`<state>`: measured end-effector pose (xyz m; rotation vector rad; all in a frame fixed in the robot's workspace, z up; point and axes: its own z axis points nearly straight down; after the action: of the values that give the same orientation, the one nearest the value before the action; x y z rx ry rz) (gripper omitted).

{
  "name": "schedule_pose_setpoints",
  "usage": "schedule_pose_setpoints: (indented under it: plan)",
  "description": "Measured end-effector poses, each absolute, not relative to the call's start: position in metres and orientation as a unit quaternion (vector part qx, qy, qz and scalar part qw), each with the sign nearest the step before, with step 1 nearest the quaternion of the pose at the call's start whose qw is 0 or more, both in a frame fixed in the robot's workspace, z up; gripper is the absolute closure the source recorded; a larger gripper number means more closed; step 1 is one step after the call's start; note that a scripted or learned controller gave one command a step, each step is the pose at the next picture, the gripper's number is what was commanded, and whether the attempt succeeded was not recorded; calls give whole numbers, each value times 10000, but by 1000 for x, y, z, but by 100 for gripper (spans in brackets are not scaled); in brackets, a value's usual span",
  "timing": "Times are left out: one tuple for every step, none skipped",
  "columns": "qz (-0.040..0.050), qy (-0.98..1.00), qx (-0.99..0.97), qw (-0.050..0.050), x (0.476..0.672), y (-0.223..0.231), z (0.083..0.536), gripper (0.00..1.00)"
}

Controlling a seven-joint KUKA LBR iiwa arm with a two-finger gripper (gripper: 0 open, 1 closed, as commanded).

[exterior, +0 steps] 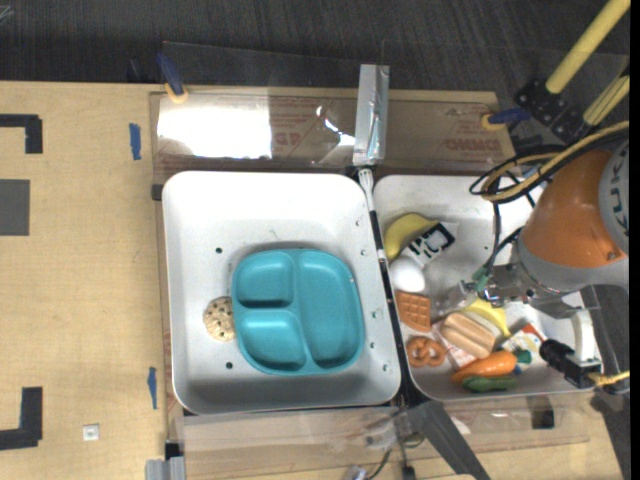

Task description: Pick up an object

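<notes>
Camera view: we saw the gripper, grip state unclear to us, above a hot dog lying diagonally in the right bin, near its front edge.

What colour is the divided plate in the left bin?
Teal blue; the divided plate shows plainly in the camera view.

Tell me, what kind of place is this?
Probably a robot test lab. A robot arm reaches over two white bins on a workbench. One bin holds a teal plate and a cookie; the other holds toy food, like a carrot.
</notes>
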<state>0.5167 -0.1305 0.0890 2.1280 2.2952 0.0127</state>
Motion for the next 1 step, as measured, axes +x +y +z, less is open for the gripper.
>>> schedule_pose_setpoints:
  plan:
    - [38, 7325, 6807, 75, 517, -132, 98, 100]
